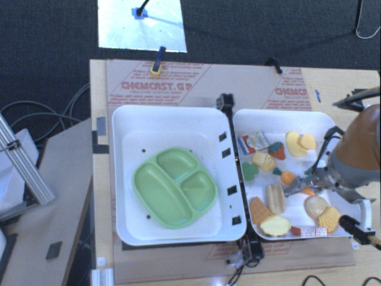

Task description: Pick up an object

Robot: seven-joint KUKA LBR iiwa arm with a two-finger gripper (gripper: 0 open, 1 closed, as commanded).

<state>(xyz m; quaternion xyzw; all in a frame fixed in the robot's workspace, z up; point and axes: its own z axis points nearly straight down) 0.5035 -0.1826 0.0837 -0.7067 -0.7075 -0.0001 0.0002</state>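
The right bin (324, 121) holds several toy foods. Among them are a red and white packet (255, 142), two yellow pieces (299, 143), a corn-like piece (263, 161), a small orange ball (288, 177), a tan bun (274, 198) and a beige egg-shaped piece (315, 206). My gripper (300, 187) is low in this bin, its tip just right of the orange ball and above the beige piece. An orange scrap (308, 190) lies right at the tip. I see nothing lifted.
The left bin (137, 124) holds a green divided plate (174, 186). A black divider with clips (233, 159) separates the bins. More food crowds the right bin's front: an orange-brown slice (259, 210), a yellow wedge (275, 225), a ridged yellow piece (329, 219). Cardboard lies behind the bins.
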